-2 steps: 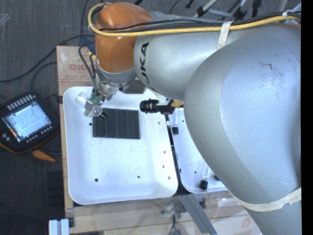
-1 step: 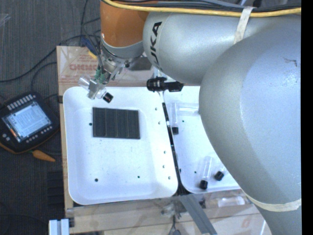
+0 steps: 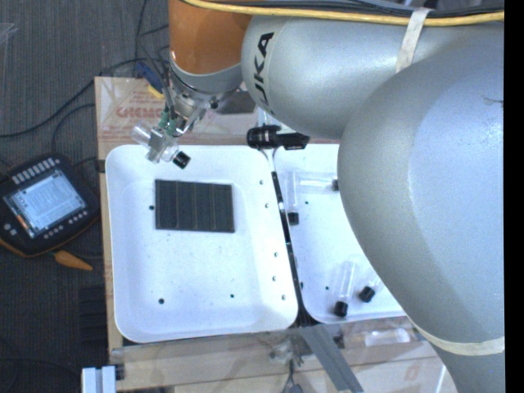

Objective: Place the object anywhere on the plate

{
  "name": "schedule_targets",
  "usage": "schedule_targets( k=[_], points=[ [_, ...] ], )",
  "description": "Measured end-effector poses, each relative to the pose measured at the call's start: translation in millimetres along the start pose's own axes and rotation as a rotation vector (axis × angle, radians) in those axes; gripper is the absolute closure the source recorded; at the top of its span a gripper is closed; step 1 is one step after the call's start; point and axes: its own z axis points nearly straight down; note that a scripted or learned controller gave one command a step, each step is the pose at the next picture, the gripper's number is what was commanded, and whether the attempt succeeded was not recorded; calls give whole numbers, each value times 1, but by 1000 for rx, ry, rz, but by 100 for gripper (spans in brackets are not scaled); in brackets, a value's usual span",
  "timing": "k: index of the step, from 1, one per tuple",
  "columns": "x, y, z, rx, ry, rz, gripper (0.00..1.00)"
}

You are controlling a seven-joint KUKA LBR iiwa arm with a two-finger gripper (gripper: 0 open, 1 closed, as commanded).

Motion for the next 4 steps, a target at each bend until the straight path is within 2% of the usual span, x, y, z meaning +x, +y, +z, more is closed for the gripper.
schedule_targets(
  k=[1, 2, 3, 4],
  points=[
    [61, -46, 17, 3, 3, -233, 100],
    [26, -17, 6, -2, 1, -780, 100],
    [-12, 12, 54, -3, 1, -998, 100],
    [64, -44, 58, -4, 4, -1056, 100]
  ],
)
